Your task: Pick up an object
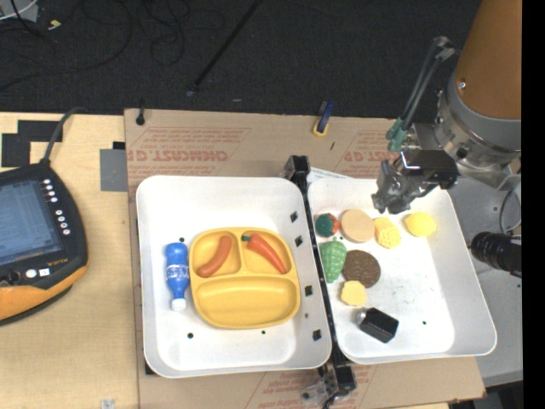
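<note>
My gripper (390, 201) hangs over the back of the right bin (464, 313), just above the toy food. Directly below it lie a tan round biscuit (358, 225), a yellow corn piece (387, 233) and a yellow lemon-like piece (419, 224). Nearer the divider are a small red and green piece (326, 224), a green textured piece (332, 260), a dark brown round cookie (362, 267), a small yellow chunk (353, 293) and a black block (378, 324). I see nothing between the fingers.
The left bin (162, 203) holds a yellow divided plate (244, 301) with a sausage (215, 255) and a carrot (267, 250), and a blue bottle (176, 274) beside it. A tablet (34, 228) lies at far left. A black divider (308, 262) separates the bins.
</note>
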Controlling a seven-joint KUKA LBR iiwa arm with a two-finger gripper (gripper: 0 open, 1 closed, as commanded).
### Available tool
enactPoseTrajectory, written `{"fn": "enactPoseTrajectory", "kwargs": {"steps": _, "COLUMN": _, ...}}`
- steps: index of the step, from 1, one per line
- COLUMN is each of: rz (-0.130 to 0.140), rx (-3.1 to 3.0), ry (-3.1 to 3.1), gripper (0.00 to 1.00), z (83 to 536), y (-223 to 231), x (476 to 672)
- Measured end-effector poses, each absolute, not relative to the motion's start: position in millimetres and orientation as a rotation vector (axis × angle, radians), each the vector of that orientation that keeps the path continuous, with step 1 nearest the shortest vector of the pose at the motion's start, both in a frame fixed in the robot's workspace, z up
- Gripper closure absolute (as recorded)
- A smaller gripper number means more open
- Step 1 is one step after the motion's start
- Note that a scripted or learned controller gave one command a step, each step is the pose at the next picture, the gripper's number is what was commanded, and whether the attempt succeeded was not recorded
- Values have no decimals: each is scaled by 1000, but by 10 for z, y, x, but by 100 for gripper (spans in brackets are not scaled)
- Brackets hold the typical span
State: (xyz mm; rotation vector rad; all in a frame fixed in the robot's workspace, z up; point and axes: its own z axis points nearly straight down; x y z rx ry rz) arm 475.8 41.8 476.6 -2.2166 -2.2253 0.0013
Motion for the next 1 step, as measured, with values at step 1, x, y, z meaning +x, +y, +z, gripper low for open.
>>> {"fn": "enactPoseTrajectory", "kwargs": {"steps": 1, "rz": -4, "rx": -2215, "ry": -2228, "gripper": 100, "z": 5236, "y": 1044, "x": 4759}}
